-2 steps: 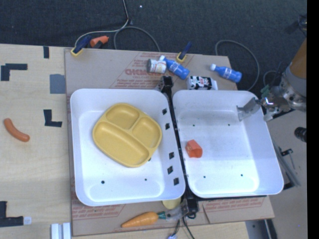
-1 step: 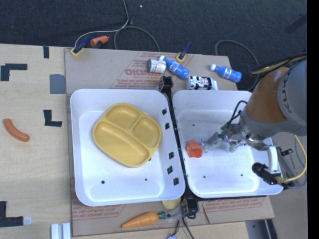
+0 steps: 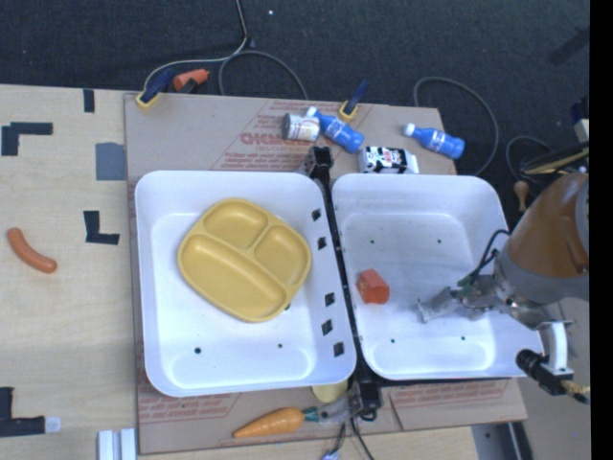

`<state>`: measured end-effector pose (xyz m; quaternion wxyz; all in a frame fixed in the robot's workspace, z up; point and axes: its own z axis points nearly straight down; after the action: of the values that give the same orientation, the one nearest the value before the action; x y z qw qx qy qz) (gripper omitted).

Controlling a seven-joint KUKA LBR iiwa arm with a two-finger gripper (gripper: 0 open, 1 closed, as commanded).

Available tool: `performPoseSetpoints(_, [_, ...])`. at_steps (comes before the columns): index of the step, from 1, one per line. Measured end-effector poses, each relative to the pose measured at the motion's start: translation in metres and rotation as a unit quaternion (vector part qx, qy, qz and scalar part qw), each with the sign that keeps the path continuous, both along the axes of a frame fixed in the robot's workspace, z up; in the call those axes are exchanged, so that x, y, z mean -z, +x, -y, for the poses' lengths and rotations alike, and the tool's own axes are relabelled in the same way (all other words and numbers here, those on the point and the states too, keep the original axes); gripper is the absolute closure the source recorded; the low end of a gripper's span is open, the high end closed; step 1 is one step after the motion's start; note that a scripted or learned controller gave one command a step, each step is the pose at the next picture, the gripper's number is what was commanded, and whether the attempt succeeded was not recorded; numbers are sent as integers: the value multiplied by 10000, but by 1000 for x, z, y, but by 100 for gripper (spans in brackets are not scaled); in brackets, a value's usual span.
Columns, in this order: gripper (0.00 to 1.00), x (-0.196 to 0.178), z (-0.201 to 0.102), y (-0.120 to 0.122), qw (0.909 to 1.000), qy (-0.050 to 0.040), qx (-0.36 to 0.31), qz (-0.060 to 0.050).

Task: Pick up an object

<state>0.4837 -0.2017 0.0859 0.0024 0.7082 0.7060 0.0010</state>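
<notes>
Yellow tray (image 3: 245,259) in left bin (image 3: 153,257), orange block (image 3: 373,287) in right bin (image 3: 479,209).

We see red print on the cardboard sheet (image 3: 251,138) just behind the left bin (image 3: 153,257), upside down and too blurred to read. Labels on the small bottles (image 3: 340,130) and the black-and-white carton (image 3: 388,159) near that print are illegible too.

Fixed overhead camera, slanted down on two bins (image 3: 153,286), mid-distance
</notes>
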Motion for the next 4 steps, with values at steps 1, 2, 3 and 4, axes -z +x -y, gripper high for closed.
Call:
performPoseSetpoints(1, [0,-13,-78,36,10000,24,-59,-20])
performPoseSetpoints(2, [0,-1,28,0,10000,-10,16,-2])
performPoseSetpoints(3, [0,-5,-46,54,10000,-3,-46,-2])
performPoseSetpoints(4, [0,0,-106,123,10000,-4,-50,13])
